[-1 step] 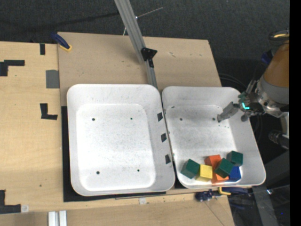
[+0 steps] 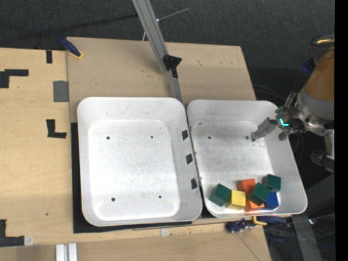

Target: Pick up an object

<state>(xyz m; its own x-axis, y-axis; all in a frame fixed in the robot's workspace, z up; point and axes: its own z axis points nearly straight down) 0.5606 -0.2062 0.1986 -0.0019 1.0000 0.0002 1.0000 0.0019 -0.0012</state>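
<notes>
Starting on the left, the wooden bench (image 2: 32, 162) has some black tape marks and a grey patch on it, plus a little blue and yellow clamp (image 2: 71, 47) up near the back edge. Next comes the left bin (image 2: 87, 145), a shallow white tray with a few dark dots on its floor and some faint speckling. A grey metal pole (image 2: 154, 31) slants down from the top and ends at a black bracket (image 2: 172, 62) just behind where the two bins meet. The right bin (image 2: 217, 140) sits snug against the left one, and all the blocks are bunched in its near right corner: a dark green cube (image 2: 220, 194) on the left of the pile, a yellow block (image 2: 237, 199) right beside it, an orange block (image 2: 247, 186) behind that, another green block (image 2: 261, 192), a blue block (image 2: 272, 201) at the near edge, and one more green cube (image 2: 272, 181) at the far right of the heap. They're touching or nearly so. The gripper (image 2: 265, 129) hangs over the far right part of that bin, well apart from the pile, with nothing between its fingers; honestly I can't tell if it's released or clenched from this angle. The grey arm (image 2: 318, 99) with its orange band comes in from the right edge.
</notes>
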